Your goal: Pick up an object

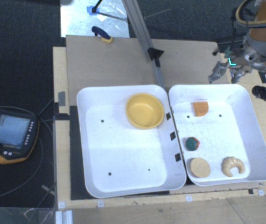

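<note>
Item one: my gripper [227,73], hanging above the far edge of the right bin [256,125], near its upper rim. Its two fingers stand spread apart with nothing between them. My arm [263,27] comes in from the right, grey at the wrist with the orange band above it.

Item two: right bin, white and shallow. Contents, four pieces, all lying apart from one another:
- orange block [200,108], near the far side, closest to my gripper but below it and not touching it;
- small ball [192,143], green with a red patch, near the bin's left wall at mid-depth;
- round tan disc [199,167], at the near left corner, just below the ball;
- croissant [233,166], tan and curved, at the near side, to the right of the disc.

Item three: left bin [95,148], white and shallow, touching the right bin along their shared edge. Contents: one yellow bowl [144,110], upright, at the far right corner.

Item four: handheld control pad [9,134] with a screen, lying on the dark floor to the left of the bench [123,59], cable attached.
</note>
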`<state>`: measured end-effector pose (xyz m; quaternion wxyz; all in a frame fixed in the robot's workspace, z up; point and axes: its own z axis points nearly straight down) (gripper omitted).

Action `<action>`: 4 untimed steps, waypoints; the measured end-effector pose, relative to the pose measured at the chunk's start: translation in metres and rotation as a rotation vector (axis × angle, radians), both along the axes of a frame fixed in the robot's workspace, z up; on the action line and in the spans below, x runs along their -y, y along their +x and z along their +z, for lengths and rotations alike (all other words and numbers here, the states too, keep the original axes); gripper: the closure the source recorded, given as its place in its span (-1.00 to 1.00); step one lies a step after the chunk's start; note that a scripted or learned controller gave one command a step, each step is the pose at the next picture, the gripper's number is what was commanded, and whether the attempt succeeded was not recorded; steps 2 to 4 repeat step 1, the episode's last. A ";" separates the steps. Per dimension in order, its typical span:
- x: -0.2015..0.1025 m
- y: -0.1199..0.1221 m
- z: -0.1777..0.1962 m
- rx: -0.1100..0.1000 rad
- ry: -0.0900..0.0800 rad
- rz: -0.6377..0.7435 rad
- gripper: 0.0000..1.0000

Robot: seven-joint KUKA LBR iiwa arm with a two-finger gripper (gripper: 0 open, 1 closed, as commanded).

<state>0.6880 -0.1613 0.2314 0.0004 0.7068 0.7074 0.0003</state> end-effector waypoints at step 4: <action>0.000 0.000 0.000 0.000 0.000 0.000 -1.00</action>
